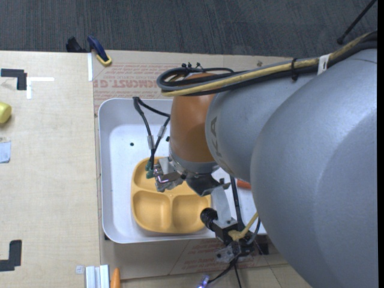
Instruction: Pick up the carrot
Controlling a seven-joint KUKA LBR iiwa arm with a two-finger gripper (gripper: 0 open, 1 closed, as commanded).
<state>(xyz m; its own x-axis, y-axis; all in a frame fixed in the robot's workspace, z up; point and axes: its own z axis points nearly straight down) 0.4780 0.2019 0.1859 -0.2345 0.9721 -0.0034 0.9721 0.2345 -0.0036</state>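
The grey arm's claw (161,177) is hanging over a yellow divided plastic tray (168,212) in a shallow white bin (114,161); whether it is gripping cannot be told. A small orange sliver, possibly the carrot (243,184), is peeking out beside the arm, seemingly ungrasped.

Dark grey carpet (180,11) runs across the top, and below it a pale wooden bench (48,191) spreads under even, flat light.
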